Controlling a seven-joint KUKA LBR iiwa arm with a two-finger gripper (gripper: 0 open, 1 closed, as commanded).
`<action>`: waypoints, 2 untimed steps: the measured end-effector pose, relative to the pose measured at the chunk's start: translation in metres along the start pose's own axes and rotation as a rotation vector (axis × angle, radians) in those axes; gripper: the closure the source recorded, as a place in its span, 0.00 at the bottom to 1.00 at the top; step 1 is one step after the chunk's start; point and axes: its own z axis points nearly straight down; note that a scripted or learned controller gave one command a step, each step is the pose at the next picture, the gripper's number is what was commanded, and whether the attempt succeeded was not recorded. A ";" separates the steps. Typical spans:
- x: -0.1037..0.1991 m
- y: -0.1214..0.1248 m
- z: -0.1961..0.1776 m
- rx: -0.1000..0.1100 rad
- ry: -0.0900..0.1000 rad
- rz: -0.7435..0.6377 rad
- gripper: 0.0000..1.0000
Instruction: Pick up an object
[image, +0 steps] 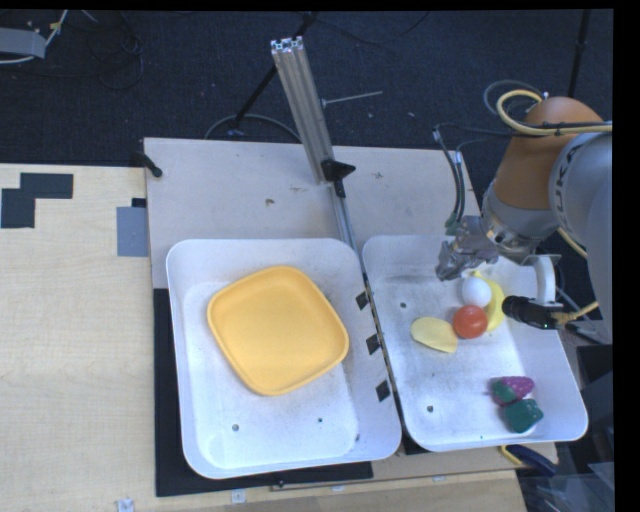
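White egg (476, 291) lies just beside the gripper (453, 266), whose grasp state I cannot tell.

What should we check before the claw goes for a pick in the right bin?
1. Claw over right bin: ok, near its far edge.
2. Target close by: ok, white egg sits just beside the claw.
3. Target isolated: not ok, egg touches red ball and a yellow piece.
4. Claw holding nothing: cannot tell.
5. Easier options: ok, yellow lemon, purple and green items lie nearer the front.
6. Left bin: ok, yellow plate lies flat, away from the claw.
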 end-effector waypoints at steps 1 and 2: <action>0.001 0.002 -0.042 0.000 0.000 0.001 1.00; -0.003 -0.002 -0.085 0.000 0.000 0.001 1.00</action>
